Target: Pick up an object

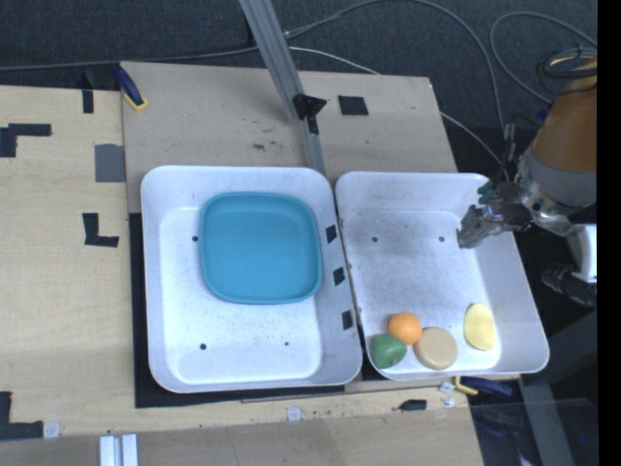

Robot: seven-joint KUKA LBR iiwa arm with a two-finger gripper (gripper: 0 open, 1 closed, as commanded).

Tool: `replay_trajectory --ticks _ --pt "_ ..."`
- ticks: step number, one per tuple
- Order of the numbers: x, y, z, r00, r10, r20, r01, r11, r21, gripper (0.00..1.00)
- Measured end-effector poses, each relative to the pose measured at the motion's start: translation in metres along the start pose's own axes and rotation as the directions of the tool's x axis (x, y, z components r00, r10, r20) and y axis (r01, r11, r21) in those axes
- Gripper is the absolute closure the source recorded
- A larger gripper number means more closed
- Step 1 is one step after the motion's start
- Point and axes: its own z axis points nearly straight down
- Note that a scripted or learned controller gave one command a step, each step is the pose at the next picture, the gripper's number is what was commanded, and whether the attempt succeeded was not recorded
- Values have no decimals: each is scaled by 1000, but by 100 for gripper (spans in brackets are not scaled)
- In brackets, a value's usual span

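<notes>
Gripper (473, 229) over right bin's (505, 289) upper right edge; whether wide or narrow, cannot tell. 4 small objects clustered at near wall: green ball (387, 350), orange ball (405, 328), tan disc (437, 348), yellow lemon-like piece (479, 326). Blue plate (260, 248) in left bin (170, 338)

text: none legible | labels: none | numbers: none | signs: none

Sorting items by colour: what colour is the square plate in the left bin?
Light blue; the plate shows plainly in the camera view, lying flat in the left bin.
</notes>
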Motion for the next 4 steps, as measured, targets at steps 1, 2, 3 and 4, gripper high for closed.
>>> replay_trajectory --ticks 1,2,3,4 --pt "49 19 11 1000 -3 -1 3 1000 3 100" --pt "93 29 15 1000 -3 -1 3 1000 3 100" --pt "138 54 7 1000 -3 -1 3 1000 2 100" --pt "191 64 -4 1000 -2 -1 2 1000 2 100"
